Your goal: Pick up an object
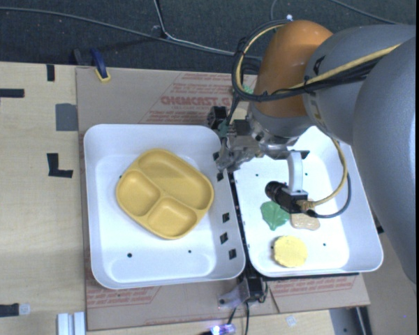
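A divided plate (165, 193) lies in the left bin (101, 187); the right bin (349, 236) holds a round piece (290, 251) near its front.

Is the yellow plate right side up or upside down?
Right side up. The yellow divided plate lies flat in the left bin, its three hollow sections facing up.

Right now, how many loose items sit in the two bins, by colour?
Yellow: 2, the divided plate in the left bin and a round piece in the right bin
Green: 1, a leaf-shaped piece
Tan: 1, a small piece
Total: 4
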### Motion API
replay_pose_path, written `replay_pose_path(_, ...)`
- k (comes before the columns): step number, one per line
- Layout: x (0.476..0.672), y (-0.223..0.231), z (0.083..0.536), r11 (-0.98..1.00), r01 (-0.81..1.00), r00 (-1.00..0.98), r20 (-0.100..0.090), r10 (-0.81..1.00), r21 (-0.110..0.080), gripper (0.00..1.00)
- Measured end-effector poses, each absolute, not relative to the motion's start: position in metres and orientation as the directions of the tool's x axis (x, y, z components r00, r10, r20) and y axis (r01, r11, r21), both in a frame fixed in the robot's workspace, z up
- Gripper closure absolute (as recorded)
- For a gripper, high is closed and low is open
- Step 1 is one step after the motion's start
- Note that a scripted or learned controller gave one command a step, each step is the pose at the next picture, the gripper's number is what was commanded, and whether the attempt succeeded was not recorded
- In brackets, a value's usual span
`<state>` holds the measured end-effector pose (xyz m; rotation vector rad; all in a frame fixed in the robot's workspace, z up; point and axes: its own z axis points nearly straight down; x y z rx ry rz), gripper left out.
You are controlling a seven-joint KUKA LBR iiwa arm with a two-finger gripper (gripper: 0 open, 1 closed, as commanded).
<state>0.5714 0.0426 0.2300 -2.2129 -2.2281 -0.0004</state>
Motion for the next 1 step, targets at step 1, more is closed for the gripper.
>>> replay_pose_path(1, 0.5963, 0.0885, 0.2186, 0.006, 1.000, -0.006, 0.000, 1.000, -0.001, 1.00)
